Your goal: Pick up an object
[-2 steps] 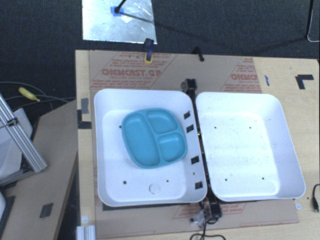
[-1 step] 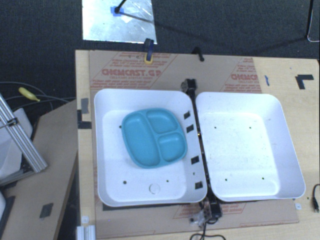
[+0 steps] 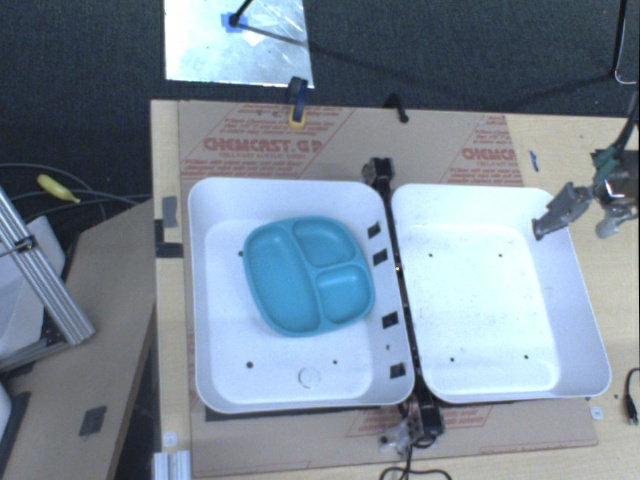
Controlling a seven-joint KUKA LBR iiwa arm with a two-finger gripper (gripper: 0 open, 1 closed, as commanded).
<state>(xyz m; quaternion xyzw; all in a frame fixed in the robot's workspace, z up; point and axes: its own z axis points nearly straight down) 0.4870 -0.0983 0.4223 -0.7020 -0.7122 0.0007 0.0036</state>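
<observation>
We spotted the blue divided plate [image 3: 308, 275] lying in the left bin [image 3: 215, 268]; the gripper [image 3: 580, 213] hung over the right bin's [image 3: 490, 313] far edge — jaws spread, holding nothing.

Two bins sit side by side on a bench. A divided plate [image 3: 308, 275] lies in the left bin [image 3: 225, 368]. The gripper [image 3: 575, 211] sits seemingly over the right bin's [image 3: 500, 368] far right rim.

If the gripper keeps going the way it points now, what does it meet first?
Probably the right bin's bare white floor: the gripper points down-left over its upper right corner. Its height above the bin is unclear.
</observation>
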